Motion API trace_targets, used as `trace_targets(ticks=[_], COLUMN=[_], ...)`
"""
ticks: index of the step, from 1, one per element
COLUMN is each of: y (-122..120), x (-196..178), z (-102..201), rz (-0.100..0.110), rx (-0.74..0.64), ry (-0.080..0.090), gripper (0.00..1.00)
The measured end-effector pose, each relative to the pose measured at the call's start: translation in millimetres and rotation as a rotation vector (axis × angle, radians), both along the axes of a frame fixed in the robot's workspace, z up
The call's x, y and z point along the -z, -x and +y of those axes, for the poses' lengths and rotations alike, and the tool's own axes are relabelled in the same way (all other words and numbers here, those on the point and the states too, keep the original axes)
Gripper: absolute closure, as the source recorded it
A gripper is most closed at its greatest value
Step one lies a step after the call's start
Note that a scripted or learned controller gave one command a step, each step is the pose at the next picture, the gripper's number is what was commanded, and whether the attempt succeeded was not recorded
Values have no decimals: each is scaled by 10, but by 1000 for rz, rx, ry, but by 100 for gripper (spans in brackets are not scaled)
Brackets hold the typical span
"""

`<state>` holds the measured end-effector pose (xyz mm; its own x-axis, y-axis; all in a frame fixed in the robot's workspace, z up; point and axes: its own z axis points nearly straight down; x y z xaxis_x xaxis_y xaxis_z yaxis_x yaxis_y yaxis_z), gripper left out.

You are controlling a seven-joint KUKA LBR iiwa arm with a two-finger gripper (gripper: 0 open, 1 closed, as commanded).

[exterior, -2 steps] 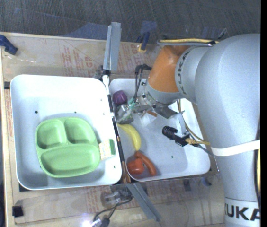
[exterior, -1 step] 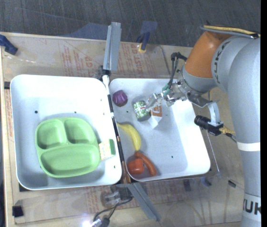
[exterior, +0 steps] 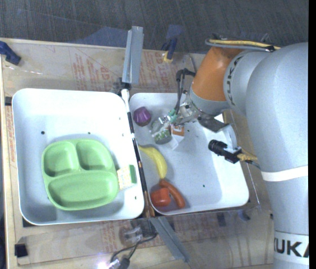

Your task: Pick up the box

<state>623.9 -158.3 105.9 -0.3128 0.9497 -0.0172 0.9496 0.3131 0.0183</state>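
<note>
A small orange and white box (exterior: 177, 130) lies in the back part of the right bin (exterior: 233, 192). My gripper (exterior: 165, 128) is low over that bin's back left area, with the box right against its right side. From this view I cannot make out whether the box is inside the gripper or only beside it. The arm's orange band (exterior: 211, 77) stands above the bin's back edge.
A purple round thing (exterior: 142, 116) sits left of the gripper. A banana (exterior: 155, 160) and red and orange items (exterior: 166, 195) lie toward the front. The left bin (exterior: 63, 108) holds a green divided plate (exterior: 79, 172) with a pale block (exterior: 125, 176) at its right edge.
</note>
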Motion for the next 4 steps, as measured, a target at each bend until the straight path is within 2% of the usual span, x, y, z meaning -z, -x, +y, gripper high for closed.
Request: trace_targets(ticks=[1, 2, 3, 4], y=[338, 446, -221, 267], x=[-613, -651, -56, -453], z=[594, -109, 120, 546], rz=[24, 22, 0, 26], rx=[-33, 121, 25, -113], ry=[-11, -10, -7, -10], gripper=[0, 0, 0, 0])
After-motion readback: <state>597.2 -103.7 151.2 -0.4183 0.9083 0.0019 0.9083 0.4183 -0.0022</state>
